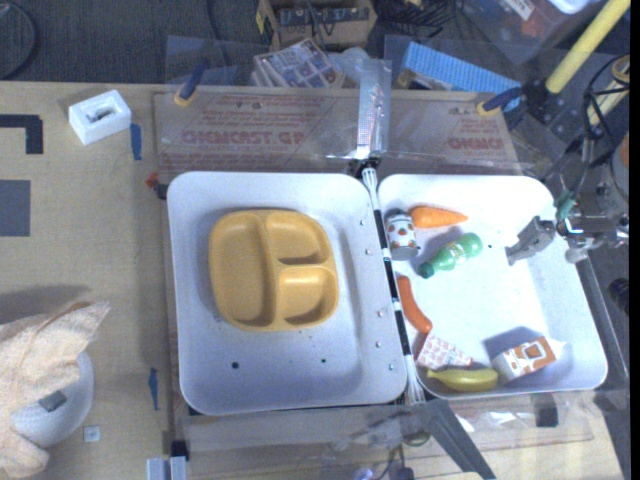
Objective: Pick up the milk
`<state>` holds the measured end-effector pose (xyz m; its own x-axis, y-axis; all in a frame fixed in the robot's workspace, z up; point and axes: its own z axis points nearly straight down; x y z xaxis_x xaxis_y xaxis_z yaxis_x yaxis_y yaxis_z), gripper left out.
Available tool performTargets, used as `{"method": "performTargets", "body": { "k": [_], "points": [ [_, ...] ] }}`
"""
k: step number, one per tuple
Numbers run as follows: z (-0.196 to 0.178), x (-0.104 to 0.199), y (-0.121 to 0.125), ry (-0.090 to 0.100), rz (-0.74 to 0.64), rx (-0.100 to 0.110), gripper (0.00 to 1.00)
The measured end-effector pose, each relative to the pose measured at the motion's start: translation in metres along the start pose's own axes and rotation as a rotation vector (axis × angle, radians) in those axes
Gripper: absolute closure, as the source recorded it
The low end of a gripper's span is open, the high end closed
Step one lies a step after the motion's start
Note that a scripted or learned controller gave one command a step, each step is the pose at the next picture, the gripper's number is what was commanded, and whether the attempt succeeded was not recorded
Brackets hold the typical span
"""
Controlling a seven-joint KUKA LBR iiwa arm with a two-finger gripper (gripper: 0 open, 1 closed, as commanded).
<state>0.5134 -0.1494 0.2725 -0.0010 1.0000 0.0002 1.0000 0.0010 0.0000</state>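
Observation:
The milk [525, 357], a small white carton with an orange front, lies on its side near the front right corner of the right bin [560, 298]. My gripper [552, 248] hangs over the bin's right side, well behind the carton and apart from it. Its two grey fingers stand open with nothing between them.
The right bin also holds a carrot [438, 216], a small white and red can [401, 233], a green bottle [450, 254], a red sausage [413, 304], a checkered packet [441, 352] and a banana [462, 377] just left of the milk. A yellow divided plate [272, 268] sits in the left bin [200, 368].

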Motion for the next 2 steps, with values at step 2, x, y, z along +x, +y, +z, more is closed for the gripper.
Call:
{"method": "performTargets", "body": {
  "k": [2],
  "points": [
    [0.185,-0.052,0.007,0.008,0.316,-0.001,0.00]
  ]
}}
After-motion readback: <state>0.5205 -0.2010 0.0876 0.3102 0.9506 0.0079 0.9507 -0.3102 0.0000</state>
